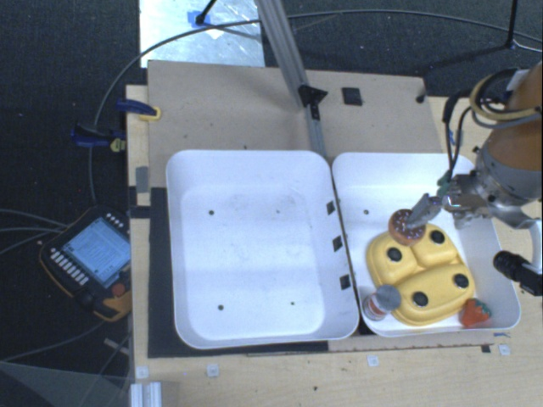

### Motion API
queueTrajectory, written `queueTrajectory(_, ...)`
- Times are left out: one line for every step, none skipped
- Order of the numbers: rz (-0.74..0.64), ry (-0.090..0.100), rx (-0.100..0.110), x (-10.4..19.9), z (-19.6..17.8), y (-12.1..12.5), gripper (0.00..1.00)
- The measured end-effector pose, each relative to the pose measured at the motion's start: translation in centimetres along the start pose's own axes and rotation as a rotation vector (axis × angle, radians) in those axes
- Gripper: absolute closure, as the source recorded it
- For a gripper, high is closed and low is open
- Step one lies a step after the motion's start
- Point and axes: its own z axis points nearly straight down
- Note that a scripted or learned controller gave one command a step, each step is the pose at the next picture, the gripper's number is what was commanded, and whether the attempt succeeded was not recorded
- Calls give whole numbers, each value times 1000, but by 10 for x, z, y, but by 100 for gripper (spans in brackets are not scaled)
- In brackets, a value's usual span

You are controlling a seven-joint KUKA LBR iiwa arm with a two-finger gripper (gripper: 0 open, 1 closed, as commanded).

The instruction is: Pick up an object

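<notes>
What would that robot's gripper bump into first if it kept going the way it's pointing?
Probably the small brown ring-shaped doughnut toy directly at the gripper tip, lying against the yellow moulded plastic tray; depth is hard to judge from above.

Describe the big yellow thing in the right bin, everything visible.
The yellow toy looks like glossy moulded plastic, a lumpy lobed block with four dark round spots on top. It lies flat in the near part of the right bin. A small brown donut sits at its far edge, a grey-capped piece at its near-left, an orange-red piece at its near-right.
</notes>
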Motion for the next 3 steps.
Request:
queueTrajectory(-3,-2,-11,0,-5,2,0)
queueTrajectory(0,-1,-8,-5,38,0,0)
queueTrajectory(0,-1,-8,-14,85,1,0)
